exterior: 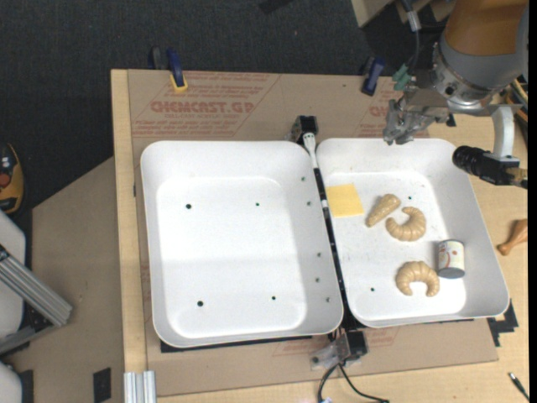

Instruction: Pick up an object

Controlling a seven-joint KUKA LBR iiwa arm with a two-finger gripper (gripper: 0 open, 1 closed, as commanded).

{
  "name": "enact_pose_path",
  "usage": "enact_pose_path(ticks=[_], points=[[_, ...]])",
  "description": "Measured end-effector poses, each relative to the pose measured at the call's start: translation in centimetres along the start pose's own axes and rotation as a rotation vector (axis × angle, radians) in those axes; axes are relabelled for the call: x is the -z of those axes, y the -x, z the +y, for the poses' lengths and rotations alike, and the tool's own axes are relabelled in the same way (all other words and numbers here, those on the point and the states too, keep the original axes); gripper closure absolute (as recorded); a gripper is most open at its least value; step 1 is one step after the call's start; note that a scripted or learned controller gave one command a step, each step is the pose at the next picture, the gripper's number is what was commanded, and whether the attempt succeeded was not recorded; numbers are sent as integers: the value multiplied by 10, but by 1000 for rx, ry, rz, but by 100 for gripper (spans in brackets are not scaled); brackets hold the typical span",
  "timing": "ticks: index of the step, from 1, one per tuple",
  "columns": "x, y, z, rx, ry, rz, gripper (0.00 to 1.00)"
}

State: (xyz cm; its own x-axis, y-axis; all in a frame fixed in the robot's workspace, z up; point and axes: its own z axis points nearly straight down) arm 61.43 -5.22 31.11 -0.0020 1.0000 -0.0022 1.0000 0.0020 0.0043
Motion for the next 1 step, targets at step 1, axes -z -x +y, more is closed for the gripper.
enact_pose_path(ticks=[1], points=[[-2,-62,-26,5,-7,5,100]])
